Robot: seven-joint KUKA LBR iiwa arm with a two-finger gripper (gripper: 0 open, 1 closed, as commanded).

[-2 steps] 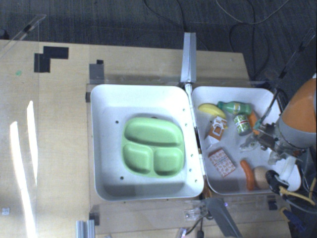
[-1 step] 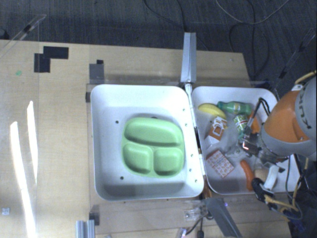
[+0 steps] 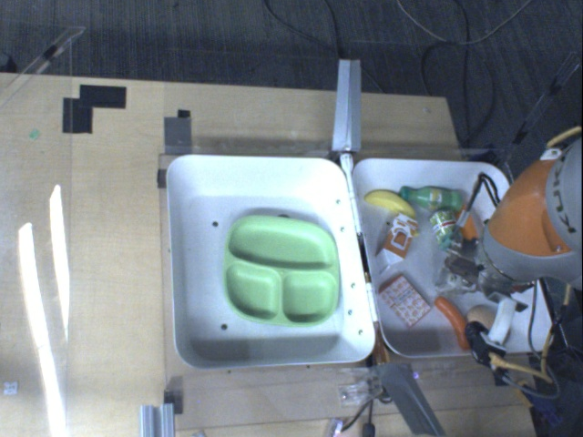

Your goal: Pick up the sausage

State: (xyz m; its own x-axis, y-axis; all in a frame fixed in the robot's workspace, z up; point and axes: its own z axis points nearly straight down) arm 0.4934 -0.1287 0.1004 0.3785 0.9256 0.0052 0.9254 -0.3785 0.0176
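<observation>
Gripper (image 3: pixel 460 267): sits low in the right bin, below the grey wrist; metal parts show here but whether it is released or clenched cannot be told
Arm (image 3: pixel 537 217): grey body with orange band, entering from 3 o'clock and covering the right bin's 3 o'clock side
Sausage (image 3: pixel 453 318): orange-red, lying on the right bin floor just at 6 o'clock of the gripper, slanted toward 5 o'clock; nothing visibly clamps it
Round pale item (image 3: pixel 479 317): touching or just beside the sausage at its 3 o'clock; kind unclear
Patterned flat packet (image 3: pixel 404 299): red-and-white grid print, at 8 o'clock of the gripper; print too small to read
White pouch (image 3: pixel 398 238): orange label, at 10 o'clock of the gripper; lettering not legible
Banana (image 3: pixel 390 202): yellow, near the bin's 11 o'clock corner
Green bottle (image 3: pixel 432 195): lying on its side just at 3 o'clock of the banana; label unreadable
Green can (image 3: pixel 444 225): at 12 o'clock of the gripper, tilted; label blurred
Right bin (image 3: pixel 412 342): white, shallow
Left bin (image 3: pixel 191 244): white, touching the right bin along a shared edge
Green tray (image 3: pixel 282 267): three compartments, centred in the left bin
Bench (image 3: pixel 82 271): pale wood, black tape marks at 10 o'clock
</observation>
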